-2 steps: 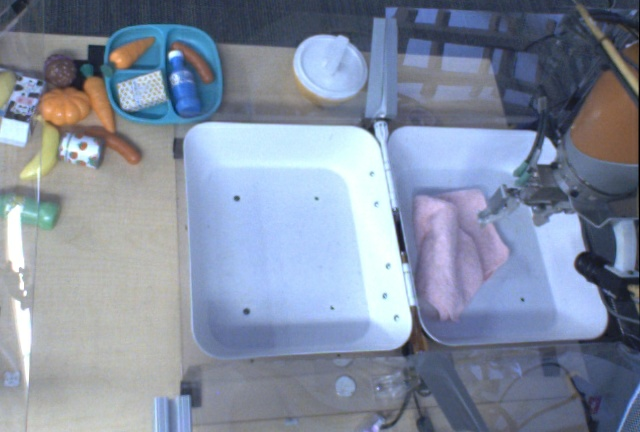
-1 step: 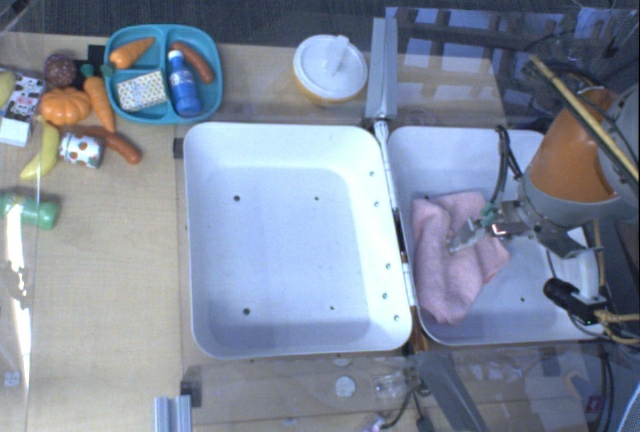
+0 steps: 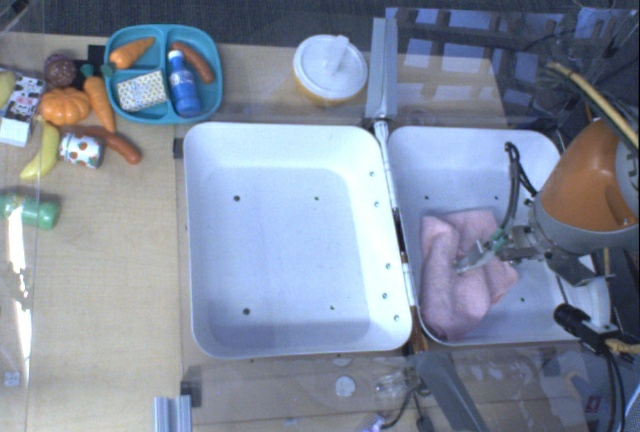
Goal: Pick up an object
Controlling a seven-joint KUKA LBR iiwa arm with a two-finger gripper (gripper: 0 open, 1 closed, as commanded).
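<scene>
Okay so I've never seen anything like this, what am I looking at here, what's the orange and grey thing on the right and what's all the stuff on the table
You are looking down, at a slant, from one camera fixed above a workbench. The orange and grey thing is a robot arm reaching in from the right. At its tip is a gripper with two fingers, which it uses to pick things up.

On the bench are two shallow white bins side by side. In the right bin lies a crumpled pink cloth, and the gripper is down on top of it. Whether it has actually pinched the cloth is not visible from here.

Beside the left bin, on the wooden top, sits a blue divided plate with toy food, plus loose toys such as a banana and a small pumpkin. Behind the bins stands a white lidded cup.
</scene>
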